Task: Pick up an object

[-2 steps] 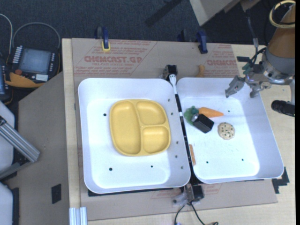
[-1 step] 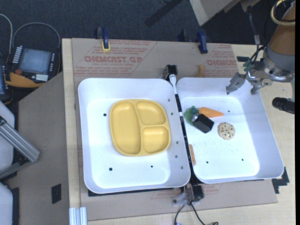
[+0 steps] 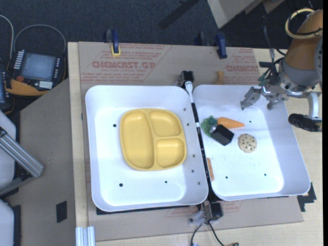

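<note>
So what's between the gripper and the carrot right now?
In the camera view, only bare white bin floor lies between the gripper and the carrot.

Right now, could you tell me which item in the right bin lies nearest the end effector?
The carrot: orange, with a green top, it lies closest below the end effector; the black block and cookie lie farther.

The claw (image 3: 260, 97) hangs spread open over the far edge of the right bin (image 3: 271, 181), gripping nothing. Below it in that bin lie a carrot (image 3: 230, 122), a green leafy piece (image 3: 208, 124), a black block (image 3: 222, 135) and a cookie (image 3: 247, 143). A yellow divided plate (image 3: 152, 138) sits in the left bin (image 3: 102, 163).
</note>
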Tool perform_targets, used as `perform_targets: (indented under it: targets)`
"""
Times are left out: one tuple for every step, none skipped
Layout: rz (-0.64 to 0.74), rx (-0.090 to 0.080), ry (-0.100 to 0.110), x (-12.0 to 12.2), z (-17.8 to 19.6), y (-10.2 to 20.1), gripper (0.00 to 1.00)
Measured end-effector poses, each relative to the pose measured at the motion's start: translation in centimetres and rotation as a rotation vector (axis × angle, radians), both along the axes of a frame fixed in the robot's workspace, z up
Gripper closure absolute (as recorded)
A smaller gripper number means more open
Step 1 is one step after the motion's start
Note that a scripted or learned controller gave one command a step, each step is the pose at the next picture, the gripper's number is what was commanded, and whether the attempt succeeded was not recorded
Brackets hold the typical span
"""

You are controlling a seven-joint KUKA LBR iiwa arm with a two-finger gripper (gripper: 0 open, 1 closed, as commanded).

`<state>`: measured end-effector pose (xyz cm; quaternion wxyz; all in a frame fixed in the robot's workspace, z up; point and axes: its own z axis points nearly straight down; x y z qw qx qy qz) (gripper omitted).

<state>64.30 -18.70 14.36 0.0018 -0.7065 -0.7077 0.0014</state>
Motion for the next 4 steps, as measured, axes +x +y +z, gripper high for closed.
perform_targets:
  targets:
    - [0.000, 0.001, 0.001, -0.1, -5.3, 0.1, 0.00]
    - [0.001, -0.002, -0.007, 0.1, -3.9, 0.0, 1.00]
    - [0.000, -0.002, -0.010, 0.2, 0.5, 0.4, 1.00]
    - [-0.002, -0.003, -0.011, -0.6, 6.2, 0.2, 1.00]
